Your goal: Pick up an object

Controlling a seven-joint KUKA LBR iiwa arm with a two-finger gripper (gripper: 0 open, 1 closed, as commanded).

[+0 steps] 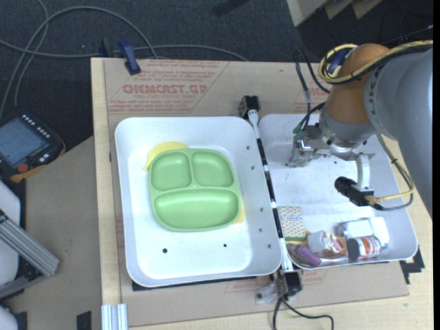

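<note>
I cannot tell if the gripper is spread or pressed together. It sits low at the right bin's 11 o'clock, on bare floor, with nothing seen in it. The things to pick lie at 6 o'clock: a small bottle and crinkly packets. The bottle looks light, hard and smooth. I would grab it across its middle.

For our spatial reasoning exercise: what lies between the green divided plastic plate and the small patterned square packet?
In the camera view, the left bin's white wall and the black hinge strip joining both bins lie between plate and packet.
</note>
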